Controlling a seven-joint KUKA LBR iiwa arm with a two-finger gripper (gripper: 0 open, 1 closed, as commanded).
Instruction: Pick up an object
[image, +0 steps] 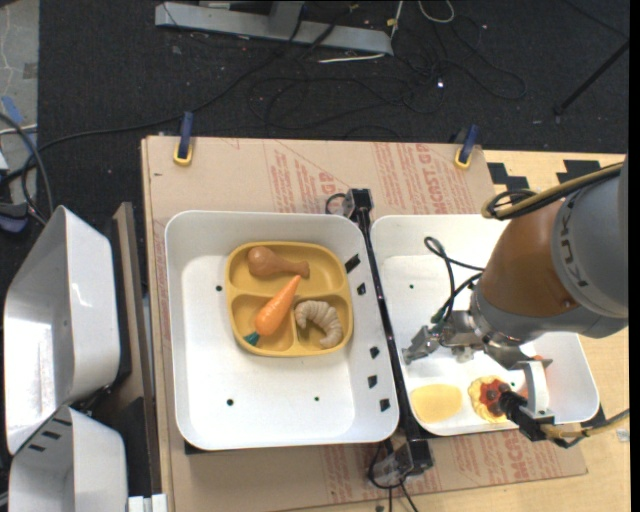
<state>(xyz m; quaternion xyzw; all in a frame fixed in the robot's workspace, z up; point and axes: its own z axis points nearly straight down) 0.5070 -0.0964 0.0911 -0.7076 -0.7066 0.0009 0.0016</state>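
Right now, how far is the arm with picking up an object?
Nothing looks picked up yet. The yellow divided plate in the left bin holds a drumstick, a carrot and a shrimp, all untouched. In hand: the end effector is low in the right bin, beside a yellow round piece and a pizza slice. Left: grasping and lifting one.

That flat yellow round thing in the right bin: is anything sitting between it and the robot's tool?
Nothing visible does. The flat pale yellow disc lies on the bare floor of the right white bin, just below the tool. The red and yellow toy lies off to its right, not between.
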